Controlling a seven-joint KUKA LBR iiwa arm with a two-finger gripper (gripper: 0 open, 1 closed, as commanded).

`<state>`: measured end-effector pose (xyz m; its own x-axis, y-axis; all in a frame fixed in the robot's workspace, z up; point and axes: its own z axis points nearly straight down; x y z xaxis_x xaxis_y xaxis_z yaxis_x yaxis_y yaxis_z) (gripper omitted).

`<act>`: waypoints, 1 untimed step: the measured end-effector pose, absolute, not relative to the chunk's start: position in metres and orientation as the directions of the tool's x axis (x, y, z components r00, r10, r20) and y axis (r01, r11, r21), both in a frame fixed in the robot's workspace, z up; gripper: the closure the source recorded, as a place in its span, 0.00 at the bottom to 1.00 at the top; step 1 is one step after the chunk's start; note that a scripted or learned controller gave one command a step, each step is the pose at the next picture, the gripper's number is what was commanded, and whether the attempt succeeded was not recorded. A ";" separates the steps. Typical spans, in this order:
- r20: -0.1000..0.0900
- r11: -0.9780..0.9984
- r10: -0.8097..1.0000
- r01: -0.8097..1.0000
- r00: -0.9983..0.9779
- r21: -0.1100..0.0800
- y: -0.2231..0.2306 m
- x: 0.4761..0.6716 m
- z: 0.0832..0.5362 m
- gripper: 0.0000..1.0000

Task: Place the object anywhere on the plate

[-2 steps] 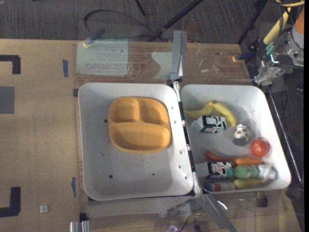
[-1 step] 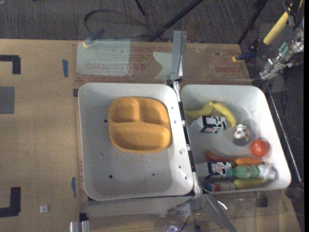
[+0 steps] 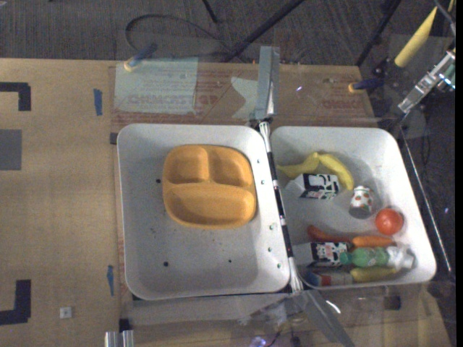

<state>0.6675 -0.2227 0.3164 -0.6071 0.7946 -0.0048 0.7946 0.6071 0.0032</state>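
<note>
Gripper (image 3: 432,84): seen at the upper right edge of the frame as a pale metallic piece, above and outside the right bin's (image 3: 405,157) far corner. It is small and blurred, so it cannot be told whether it is spread or pressed together. Nothing is seen held in it. A yellow bar (image 3: 423,29) slants just above it.

Right bin, lower right of the frame, holds all the loose objects:
- a yellow banana (image 3: 325,166) near the bin's upper left
- a small black-and-white carton (image 3: 319,186) touching the banana's lower side
- a small white item with red marking (image 3: 362,200) right of that carton
- a red-orange ball (image 3: 389,221) near the right wall
- a carrot (image 3: 373,241) and a dark red strip (image 3: 324,233) below these
- a second carton (image 3: 329,251), a green bottle (image 3: 375,257) and a yellowish piece (image 3: 373,273), crowded together along the near wall

Left bin (image 3: 145,251), centre of the frame: the orange divided plate (image 3: 210,186) lies flat in its upper half. Nothing rests on the plate. No object touches the plate; all lie across the divider from it.

Bench (image 3: 58,194): brown board with blue tape marks.
</note>
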 end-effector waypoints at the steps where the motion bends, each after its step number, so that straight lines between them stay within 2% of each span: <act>1: -0.004 0.607 0.795 0.795 -0.607 0.003 -0.223 0.667 0.316 0.00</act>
